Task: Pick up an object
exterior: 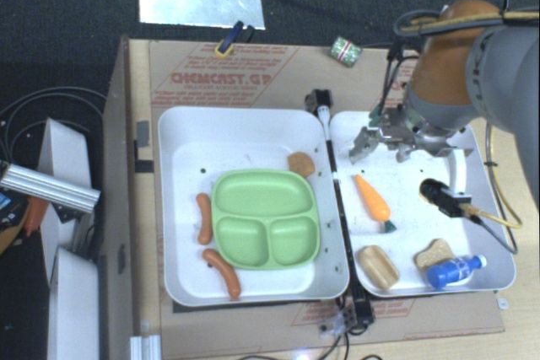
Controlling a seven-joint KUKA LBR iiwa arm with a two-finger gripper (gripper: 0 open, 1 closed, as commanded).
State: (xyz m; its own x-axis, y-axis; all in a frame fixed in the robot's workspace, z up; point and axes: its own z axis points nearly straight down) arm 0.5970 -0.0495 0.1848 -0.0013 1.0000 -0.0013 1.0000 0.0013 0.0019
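My gripper (384, 149) hangs over the back of the right bin (498, 265), its two metal fingers spread open with nothing between them. Just in front of it lies an orange carrot (371, 196), its green end toward the front. A tan bread roll (378, 265), a slice of bread (434, 252) and a blue bottle (453, 270) lie along the bin's front.
The left bin (181, 181) holds a green three-part plate (266, 219), two sausages (203, 217) (223, 271) and a brown cookie (300, 163). A small green can (345, 51) and a blue-and-yellow clip (231, 39) lie on the cardboard behind the bins.
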